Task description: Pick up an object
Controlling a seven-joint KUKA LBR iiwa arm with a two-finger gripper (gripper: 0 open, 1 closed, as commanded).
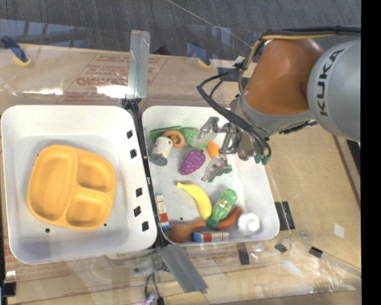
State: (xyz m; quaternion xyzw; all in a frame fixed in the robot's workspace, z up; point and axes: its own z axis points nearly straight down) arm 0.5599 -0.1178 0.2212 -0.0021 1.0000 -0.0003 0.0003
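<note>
Camera view, looking down at a slant: at the far left of the worktop (pixel 44 68) sits the left bin (pixel 13 170), a shallow white tub holding a yellow divided tray (pixel 71 186) with three compartments, lying flat near the bin's middle. A grey strip of tape (pixel 137 65) runs up from the seam between the two bins.

Just beside it, the right bin (pixel 267 189) carries a scatter of small toys. Near its left wall lies a small can (pixel 160 150) tipped on its side, and above it a green vegetable (pixel 183 134) with an orange ring-shaped piece (pixel 174 138) touching it. A purple bunch of grapes (pixel 192 161) lies near the centre of the bin. Below that a yellow banana (pixel 198 197) curves down toward the front wall, where a brown sausage-like piece (pixel 189 230) and a marker (pixel 209 236) rest along the rim. To the right of the banana a green bottle (pixel 223 204) leans over a red-brown piece (pixel 230 218), and a white cap-shaped thing (pixel 249 223) sits in the front right corner. A small carton (pixel 160 210) stands against the left wall.

The claw (pixel 217 152) hangs over the upper middle of the right bin, just right of the grapes, with an orange carrot (pixel 213 149) close by its metal fingers (pixel 216 169). The fingers look spread apart, and nothing can be seen gripped between them. The grey arm (pixel 333 88) with its orange band (pixel 280 75) comes in from the right, black cables looping around the wrist.
</note>
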